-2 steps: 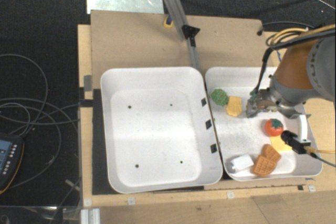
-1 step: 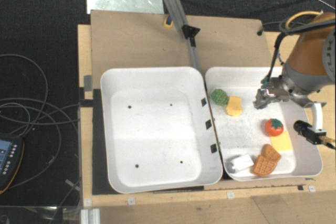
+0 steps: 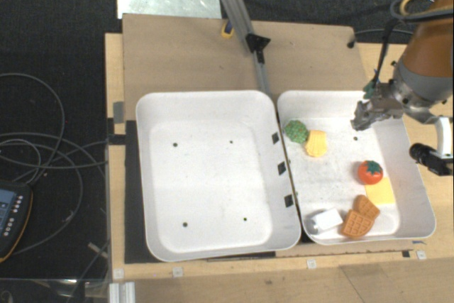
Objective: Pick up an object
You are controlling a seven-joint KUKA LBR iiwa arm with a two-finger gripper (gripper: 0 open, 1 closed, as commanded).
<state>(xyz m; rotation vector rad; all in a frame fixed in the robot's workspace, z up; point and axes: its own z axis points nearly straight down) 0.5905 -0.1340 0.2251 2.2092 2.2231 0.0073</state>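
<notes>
The left bin (image 3: 206, 174) lies beside the right bin (image 3: 415, 223), which holds green broccoli (image 3: 296, 131), a yellow lump (image 3: 316, 144), a white block (image 3: 326, 221), a waffle (image 3: 360, 217), a round red tomato (image 3: 369, 172), stem up, and a yellow slab (image 3: 381, 193). The gripper (image 3: 362, 118) hangs above.

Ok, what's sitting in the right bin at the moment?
In the right bin: a green broccoli-like piece touching a yellow piece, a red tomato above a yellow slab, a waffle and a white block. The claw covers part of the bin floor.
</notes>
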